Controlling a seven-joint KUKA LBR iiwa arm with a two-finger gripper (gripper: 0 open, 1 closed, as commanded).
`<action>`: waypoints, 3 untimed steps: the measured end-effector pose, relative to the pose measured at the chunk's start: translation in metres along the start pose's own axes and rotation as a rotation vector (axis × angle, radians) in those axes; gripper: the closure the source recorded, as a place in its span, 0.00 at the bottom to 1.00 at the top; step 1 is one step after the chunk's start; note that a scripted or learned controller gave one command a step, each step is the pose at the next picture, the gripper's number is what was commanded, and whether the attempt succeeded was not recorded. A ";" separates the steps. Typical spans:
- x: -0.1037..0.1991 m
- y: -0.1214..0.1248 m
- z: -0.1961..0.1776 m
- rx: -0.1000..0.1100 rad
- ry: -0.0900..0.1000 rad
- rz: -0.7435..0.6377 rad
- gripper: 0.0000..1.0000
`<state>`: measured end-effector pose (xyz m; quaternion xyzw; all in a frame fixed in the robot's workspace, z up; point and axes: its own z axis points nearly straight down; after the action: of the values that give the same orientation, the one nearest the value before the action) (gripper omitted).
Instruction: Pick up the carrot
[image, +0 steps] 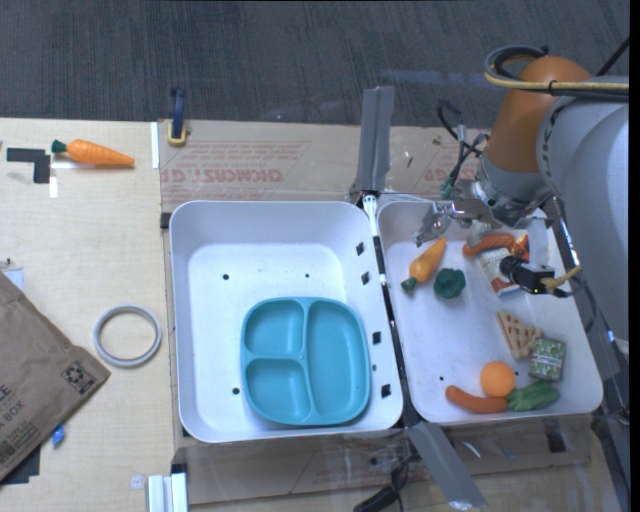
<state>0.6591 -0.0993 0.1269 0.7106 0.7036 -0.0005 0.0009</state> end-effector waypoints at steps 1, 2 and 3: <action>0.005 -0.016 0.035 0.001 0.000 0.029 0.00; 0.005 -0.015 0.026 0.002 -0.002 0.026 1.00; 0.075 -0.001 -0.064 0.002 0.000 0.125 1.00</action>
<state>0.6590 -0.0240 0.1912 0.7532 0.6578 -0.0011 0.0003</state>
